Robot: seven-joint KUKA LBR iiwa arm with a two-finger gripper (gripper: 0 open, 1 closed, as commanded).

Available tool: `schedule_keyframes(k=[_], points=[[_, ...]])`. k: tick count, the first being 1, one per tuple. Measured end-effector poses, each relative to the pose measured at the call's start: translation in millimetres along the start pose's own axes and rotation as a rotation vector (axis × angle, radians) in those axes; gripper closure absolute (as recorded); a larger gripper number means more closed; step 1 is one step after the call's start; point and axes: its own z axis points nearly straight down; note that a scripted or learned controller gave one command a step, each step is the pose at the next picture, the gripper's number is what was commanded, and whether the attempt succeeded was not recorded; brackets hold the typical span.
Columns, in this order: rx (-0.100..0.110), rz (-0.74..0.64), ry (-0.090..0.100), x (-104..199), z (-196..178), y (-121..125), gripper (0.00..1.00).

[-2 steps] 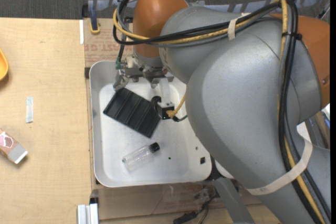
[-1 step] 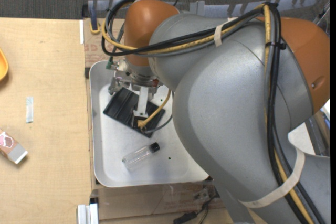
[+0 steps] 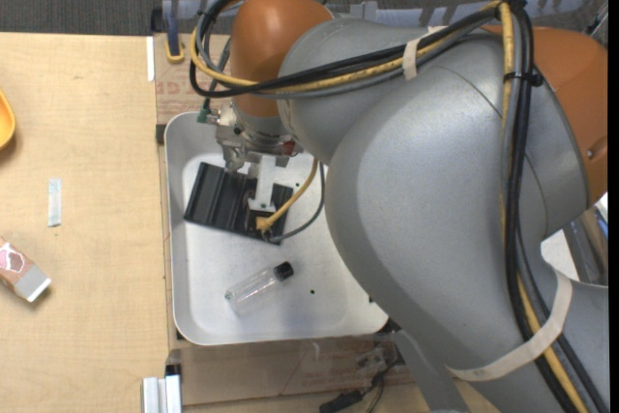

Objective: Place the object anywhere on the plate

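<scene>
I observed the clear vial [image 3: 257, 282] lying on its side in the white bin [image 3: 319, 300], toward the front wall and apart from the gripper [image 3: 251, 167]. I could not tell the gripper's grip state. I judged the vial light, rigid, slick and roll-prone, best grasped across mid-body.

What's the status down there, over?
Gripper down in white bin, far half. Clear capped tube lies loose in near half, apart from gripper. Grey arm covers the bench's right side.
</scene>
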Motion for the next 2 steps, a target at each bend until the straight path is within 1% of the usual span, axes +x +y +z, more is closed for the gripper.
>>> schedule_keyframes(k=[1,2], points=[[0.004,-0.133,0.004,-26.1,11.2,-116.1,1.00],[0.004,-0.133,0.004,-26.7,11.1,-115.6,0.00]])
